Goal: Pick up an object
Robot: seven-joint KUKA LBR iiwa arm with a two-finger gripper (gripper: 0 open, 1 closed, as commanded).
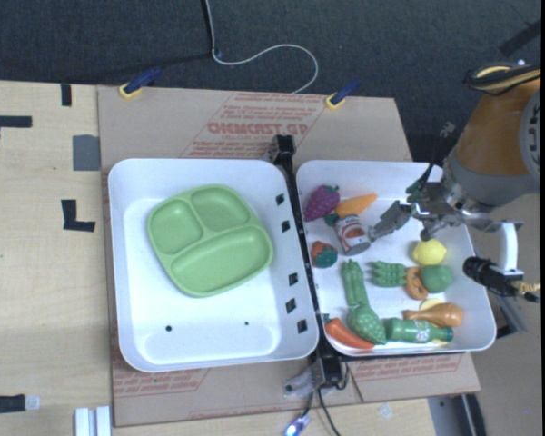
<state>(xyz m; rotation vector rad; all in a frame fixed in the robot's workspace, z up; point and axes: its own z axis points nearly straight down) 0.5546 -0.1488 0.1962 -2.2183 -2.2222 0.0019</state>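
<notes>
arm (495,143) reaches in from the right over the right bin (477,243). gripper (381,228) sits low over the bin's upper middle, tip just right of the can (351,232). how far it's open: cannot tell from here, the tip reads as one dark shape. nothing seen in its grasp.

right bin contents, all toy food: grapes (322,202) at upper left by the divider, carrot (356,203) just beside them, can below the carrot, strawberry (323,255) near the divider, lemon (429,252) toward the right wall w/ a green ball (438,278) just below it. long green veg (353,285) runs down the middle; bottle (420,331) lies flat along the bottom wall. left bin (127,243) holds a green tray (210,240), not relevant.

judgement: step in hand is the approach/descent; nearest candidate is the can. task not done, no item lifted.

to do it well: centre over the can, not off its right side as now. can stands close to the carrot, so line the closing axis so neither side lands on the carrot. descend straight, close around the can's mid-body, check hold before lifting. risk: off-centre closing tips or pushes the can toward the divider. lemon is a fair alt, but round, may squirt out.
</notes>
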